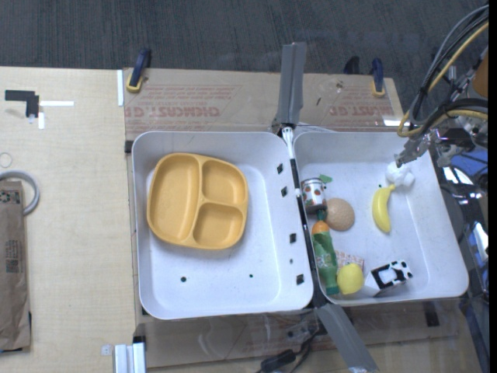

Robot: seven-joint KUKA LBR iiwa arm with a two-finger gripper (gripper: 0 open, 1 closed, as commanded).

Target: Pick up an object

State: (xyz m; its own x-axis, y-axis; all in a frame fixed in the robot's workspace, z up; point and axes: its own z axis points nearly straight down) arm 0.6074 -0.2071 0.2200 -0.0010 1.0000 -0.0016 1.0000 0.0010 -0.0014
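The right bin (423, 247) holds several small objects. A yellow banana (381, 209) lies near its middle right, with a small white piece (400, 176) at the banana's upper end. A brown round object (340, 214) sits beside a small can (314, 193). Along the left wall lies a green bottle (324, 252) with an orange top. Next to its lower end is a yellow lemon (350, 278), and a black-and-white object (391, 275) rests near the front. My gripper (410, 148) hangs over the bin's far right part, just above the white piece, with nothing seen in it.
A yellow divided plate (197, 200) lies in the left bin (225, 290). Cardboard (210, 103) backs both bins, held by blue clamps (140, 68). Cables (454, 49) and the arm crowd the right edge. A brown paper bag (12, 263) lies on the bench at far left.
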